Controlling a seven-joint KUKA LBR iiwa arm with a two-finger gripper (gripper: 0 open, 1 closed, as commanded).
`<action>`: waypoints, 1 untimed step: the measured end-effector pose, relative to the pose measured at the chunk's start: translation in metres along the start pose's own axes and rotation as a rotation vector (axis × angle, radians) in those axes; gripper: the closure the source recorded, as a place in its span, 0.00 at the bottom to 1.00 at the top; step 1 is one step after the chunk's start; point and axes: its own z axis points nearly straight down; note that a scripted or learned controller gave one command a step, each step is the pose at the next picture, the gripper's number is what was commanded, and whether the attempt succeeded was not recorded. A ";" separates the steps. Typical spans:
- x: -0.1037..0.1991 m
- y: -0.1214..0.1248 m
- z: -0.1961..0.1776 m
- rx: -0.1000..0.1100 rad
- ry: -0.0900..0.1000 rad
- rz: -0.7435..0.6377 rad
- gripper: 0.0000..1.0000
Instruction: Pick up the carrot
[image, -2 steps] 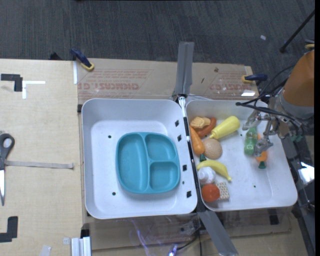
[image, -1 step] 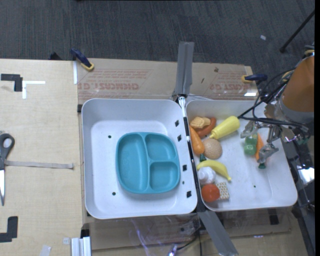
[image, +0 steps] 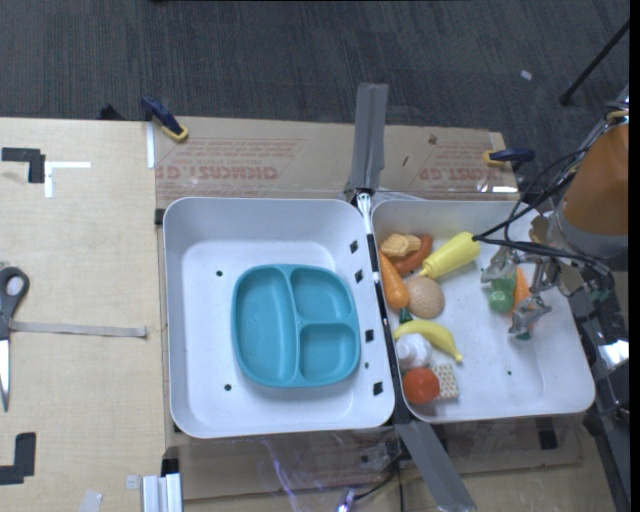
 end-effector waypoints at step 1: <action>-0.003 0.002 -0.011 -0.001 -0.007 -0.004 1.00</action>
